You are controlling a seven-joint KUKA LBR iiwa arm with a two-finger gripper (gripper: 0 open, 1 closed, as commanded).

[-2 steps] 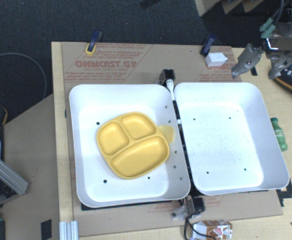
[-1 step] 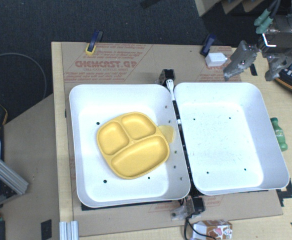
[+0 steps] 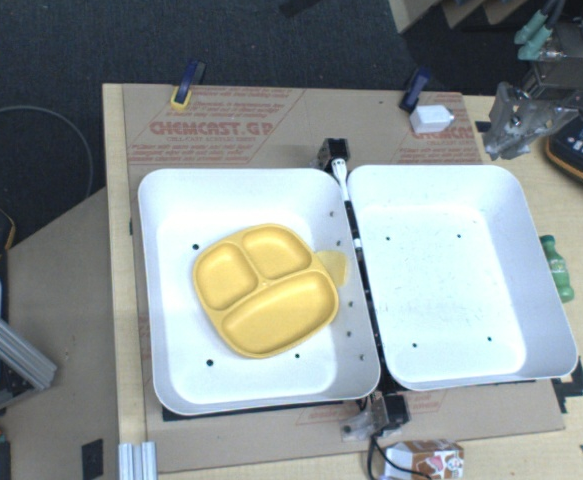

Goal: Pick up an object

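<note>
A yellow plate (image 3: 264, 290) with three compartments lies in the left white bin (image 3: 161, 268), a little right of its middle. A small pale yellow piece (image 3: 333, 265) pokes out from under the plate's right edge, next to the bin's wall. My gripper (image 3: 512, 126) hangs at the far upper right, beyond the back right corner of the right white bin (image 3: 451, 268) and well away from the plate. It is metallic and seen at a slant.
A black divider with clips (image 3: 349, 218) runs between the two bins. A white block (image 3: 431, 119) and blue clamps (image 3: 185, 84) sit on the cardboard behind the bins. A green item (image 3: 557, 268) lies just outside the right bin's right wall.
</note>
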